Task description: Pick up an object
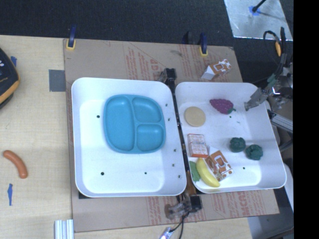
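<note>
The right bin point(259, 133) holds a purple bunch of grapes point(221, 105), a round tan cookie point(195, 116), a small red-and-white carton point(197, 145), a yellow banana point(206, 173), an orange-and-white carton point(220, 165) and two dark green lumps point(238, 144) point(254, 152). My gripper point(251, 101) reaches in over the bin's upper right rim, a little to the right of the grapes and apart from them. Nothing is seen in its grasp.
The left bin point(89, 173) holds a blue divided plate point(133, 123). Another small carton point(217, 69) lies on the cardboard behind the right bin. A sausage point(16, 163) lies on the bench at far left, and a black-and-yellow device point(6, 77) sits at the left edge.
</note>
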Controlling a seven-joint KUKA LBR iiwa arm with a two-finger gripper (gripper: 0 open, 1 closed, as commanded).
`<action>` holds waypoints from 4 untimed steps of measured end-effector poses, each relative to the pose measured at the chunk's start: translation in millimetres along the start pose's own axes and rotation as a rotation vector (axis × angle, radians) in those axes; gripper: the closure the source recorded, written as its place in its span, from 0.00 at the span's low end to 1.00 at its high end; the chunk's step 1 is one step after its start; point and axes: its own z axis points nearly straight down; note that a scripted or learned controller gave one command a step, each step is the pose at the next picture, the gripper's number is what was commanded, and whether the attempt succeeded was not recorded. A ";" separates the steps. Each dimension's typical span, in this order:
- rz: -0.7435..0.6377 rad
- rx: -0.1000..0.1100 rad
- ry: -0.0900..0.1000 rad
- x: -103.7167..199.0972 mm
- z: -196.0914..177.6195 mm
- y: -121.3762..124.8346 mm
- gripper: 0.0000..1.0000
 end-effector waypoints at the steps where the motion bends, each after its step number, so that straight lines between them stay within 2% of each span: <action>1: -0.003 0.002 0.000 -2.8 52.0 15.0 0.00; 2: 0.000 0.003 0.001 -3.4 150.4 -38.9 0.00; 3: -0.004 0.002 -0.001 -4.6 138.9 -38.0 1.00; 4: -0.001 -0.004 0.001 44.8 65.0 -8.8 1.00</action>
